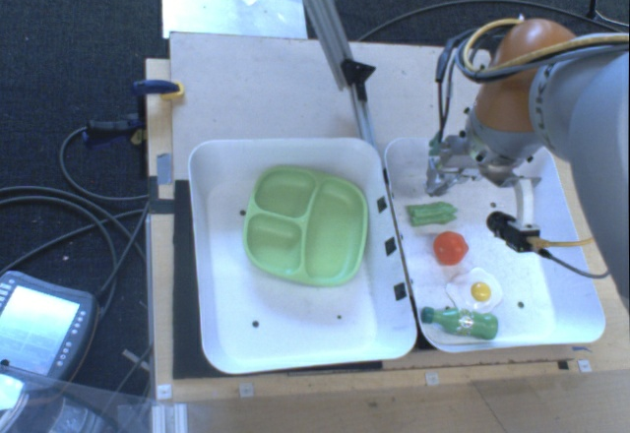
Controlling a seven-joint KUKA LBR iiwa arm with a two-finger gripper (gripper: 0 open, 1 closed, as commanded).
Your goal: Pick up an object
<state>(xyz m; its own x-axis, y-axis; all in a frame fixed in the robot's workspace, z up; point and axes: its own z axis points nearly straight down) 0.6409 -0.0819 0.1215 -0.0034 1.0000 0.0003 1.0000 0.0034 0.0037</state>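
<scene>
I see the right white shallow bin [566, 215] crowded along its left side: a green flat toy piece [431, 214], a red round tomato [451, 247], a fried-egg toy [478, 291] and a green bottle [465, 323] lie close together. Its far right floor lies open.

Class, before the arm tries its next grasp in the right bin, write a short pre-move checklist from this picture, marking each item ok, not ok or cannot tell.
1. Gripper is over the right white bin: ok.
2. Nearest target, the flat green toy piece, lies just below the gripper, apart from the other items: ok.
3. Nothing held already: cannot tell.
4. Round red tomato toy, fried egg toy and green plastic bottle lie away from the gripper: ok.
5. Green divided plate sits in the left bin, out of the way: ok.
</scene>
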